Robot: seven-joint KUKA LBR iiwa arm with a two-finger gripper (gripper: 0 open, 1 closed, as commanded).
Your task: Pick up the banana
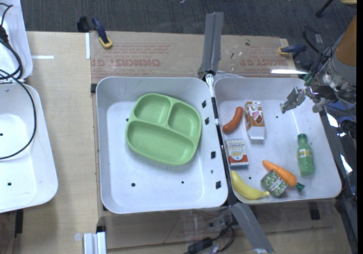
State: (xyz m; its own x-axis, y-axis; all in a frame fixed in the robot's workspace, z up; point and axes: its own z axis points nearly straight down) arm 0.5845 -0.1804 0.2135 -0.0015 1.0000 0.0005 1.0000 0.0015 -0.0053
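Observation:
The yellow banana [247,186] lies at the front left corner of the right bin [266,91], just left of a green packet. My gripper [293,101] hovers over the bin's far right part, well away from the banana, reaching in from the right. Its fingers look spread apart with nothing between them.
The right bin also holds a sausage [232,119], a milk carton [255,120], a small box [237,153], a carrot [280,172], a green packet [274,183] and a green bottle [305,155]. The left bin [113,134] holds a green divided plate [164,128].

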